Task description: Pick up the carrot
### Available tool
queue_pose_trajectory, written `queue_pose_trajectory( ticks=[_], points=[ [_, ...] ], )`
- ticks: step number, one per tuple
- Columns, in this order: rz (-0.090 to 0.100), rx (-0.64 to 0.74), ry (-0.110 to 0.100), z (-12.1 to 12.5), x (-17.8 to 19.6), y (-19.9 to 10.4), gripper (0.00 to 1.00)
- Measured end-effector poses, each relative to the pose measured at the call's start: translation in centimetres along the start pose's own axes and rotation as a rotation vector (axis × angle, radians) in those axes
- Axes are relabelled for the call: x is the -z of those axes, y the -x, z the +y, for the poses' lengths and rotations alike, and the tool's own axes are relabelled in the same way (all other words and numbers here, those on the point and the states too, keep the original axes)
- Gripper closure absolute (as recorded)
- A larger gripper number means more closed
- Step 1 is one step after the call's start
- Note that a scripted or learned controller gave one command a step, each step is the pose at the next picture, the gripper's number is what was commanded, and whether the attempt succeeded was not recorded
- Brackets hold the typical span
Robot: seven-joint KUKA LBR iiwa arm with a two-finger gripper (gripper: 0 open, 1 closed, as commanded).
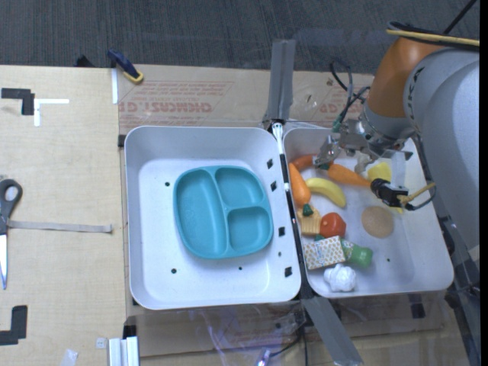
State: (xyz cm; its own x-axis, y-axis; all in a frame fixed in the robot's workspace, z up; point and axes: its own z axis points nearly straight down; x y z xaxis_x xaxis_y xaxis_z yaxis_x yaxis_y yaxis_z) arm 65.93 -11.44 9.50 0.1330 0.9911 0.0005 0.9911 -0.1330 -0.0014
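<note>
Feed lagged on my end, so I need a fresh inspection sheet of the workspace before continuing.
Surface: two white bins; left bin bears a blue divided plate.
Job's things: carrot lies in the right bin, beside a banana.
Clutter: tomato, garlic, a second orange vegetable, other toy food.
Grippers: tool low over the right bin's far end, near the carrot.
Cables: black wires by the wrist.
Surroundings: scissors on the bench at far left.
</note>
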Motion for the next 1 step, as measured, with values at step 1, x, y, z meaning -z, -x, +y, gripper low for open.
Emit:
queue_pose_trajectory(
  ticks=[1],
  points=[
    [-0.001, 0.003, 0.002, 0.09, 1.09, -0.02, 1.00]
  ],
)
